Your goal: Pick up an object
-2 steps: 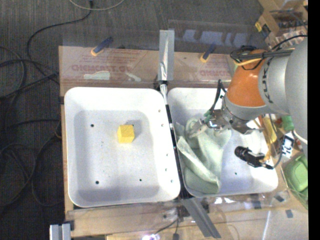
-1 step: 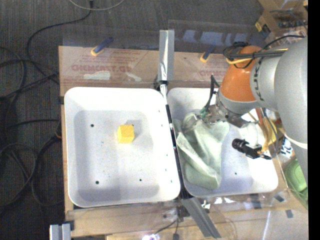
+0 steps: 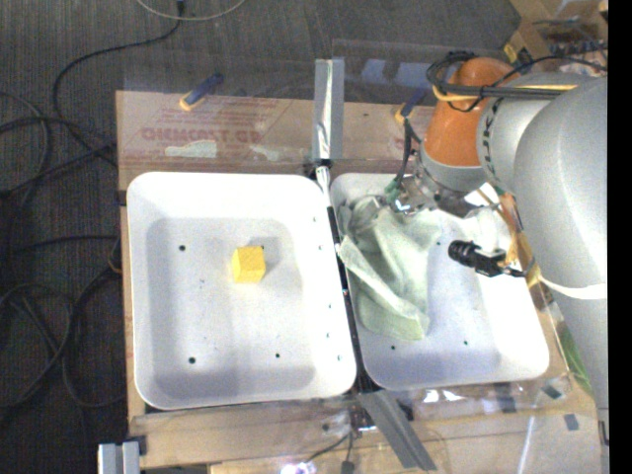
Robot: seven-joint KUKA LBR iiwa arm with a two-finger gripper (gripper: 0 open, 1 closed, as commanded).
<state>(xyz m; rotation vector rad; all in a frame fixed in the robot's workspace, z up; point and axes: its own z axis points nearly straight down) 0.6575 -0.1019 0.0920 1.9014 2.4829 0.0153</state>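
Pale green cloth (image 3: pixel 393 265) lies crumpled beneath jaws (image 3: pixel 395 197)

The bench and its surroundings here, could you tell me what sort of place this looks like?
Probably a robotics lab: an arm reaching over two white bins, loose cables on carpet, and a test block.

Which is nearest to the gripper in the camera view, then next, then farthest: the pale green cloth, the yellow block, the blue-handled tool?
From the gripper:
1. Pale green cloth, right bin, directly beneath it.
2. Yellow block, left bin's middle.
3. Blue-handled tool, on cardboard beyond the left bin.
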